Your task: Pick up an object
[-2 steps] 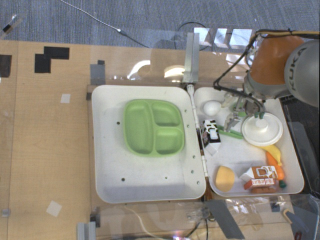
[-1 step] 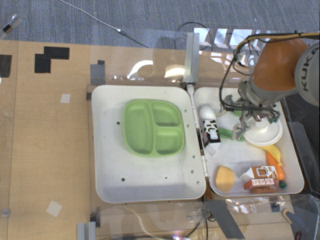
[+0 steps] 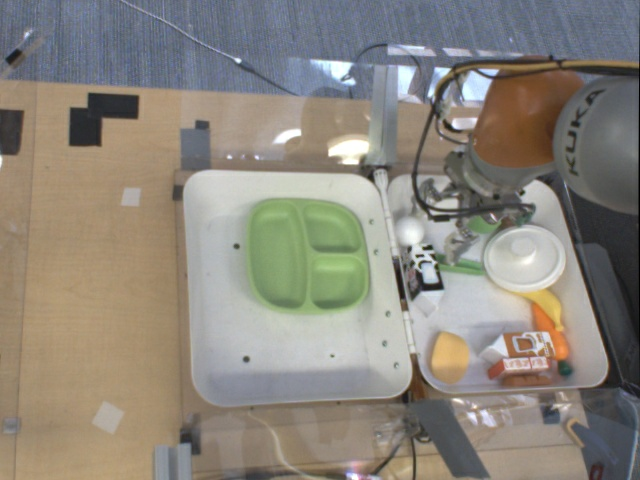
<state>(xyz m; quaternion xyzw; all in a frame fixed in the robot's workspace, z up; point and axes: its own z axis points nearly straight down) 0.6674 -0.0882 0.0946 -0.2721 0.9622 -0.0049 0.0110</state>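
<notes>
The objects to choose from all lie in the right bin (image 3: 590, 368), which sits at the right end of the worktop (image 3: 90, 298). Nearest the gripper (image 3: 462, 238) is a thin green piece (image 3: 462, 262), lying just below it and running toward a round white bowl (image 3: 524, 256) on that bin's right side. A small white ball (image 3: 408, 231) rests against the bin's left wall, with a small black-and-white item (image 3: 426, 269) just beneath it. Toward the bin's near edge lie a rounded yellow-orange lump (image 3: 450, 356) and, to its right, a brown and white carton (image 3: 523, 356). A yellow banana (image 3: 545, 303) curves out from under the bowl, touching an orange carrot-like piece (image 3: 558, 336) beside the carton.

The gripper hangs low over the far part of the right bin, between the ball and the bowl, under the arm's orange band (image 3: 520, 113). Nothing can be seen held in it, and whether it is open or closed cannot be told from this angle.

The left bin (image 3: 215, 368) carries a green divided plate (image 3: 307, 254) near its middle. Dark cables (image 3: 440, 88) loop near the wrist, beyond the bins' far edge.
</notes>
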